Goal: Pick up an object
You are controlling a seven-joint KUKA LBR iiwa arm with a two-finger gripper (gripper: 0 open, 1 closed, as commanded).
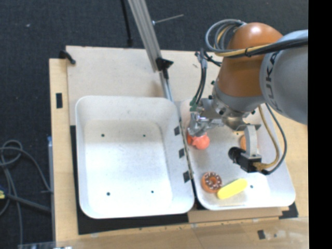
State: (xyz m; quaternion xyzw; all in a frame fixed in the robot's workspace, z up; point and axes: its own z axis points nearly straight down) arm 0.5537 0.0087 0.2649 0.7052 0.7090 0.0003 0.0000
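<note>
My pincer (197, 130) hangs over the near-left part of the right-hand bin (280, 191), right of centre in the frame, just above a small orange-red ball-like object (199, 140) that sits close against the bin's left wall. Whether my pincer is released, clenched or already has that object, I cannot tell; my own wrist blocks the view there. The orange thing looks rounded and light, probably a plastic or rubber toy, so I judge it will roll or squirt sideways if pinched off-centre; I would take it across its widest middle. The wall beside it leaves little room on that side. Lower in the same bin lie a sprinkled donut (211, 181) and a yellow banana-shaped piece (232, 189), touching or nearly so, both likely light and smooth. A bit of something orange (243, 139) peeks out behind a black fitting on my cable, too hidden to name. The bins are smooth white plastic, slippery underfoot for small toys. The left-hand bin (88, 113) fills the middle left of the frame, on a pale wooden bench (114, 66) over dark carpet.
</note>
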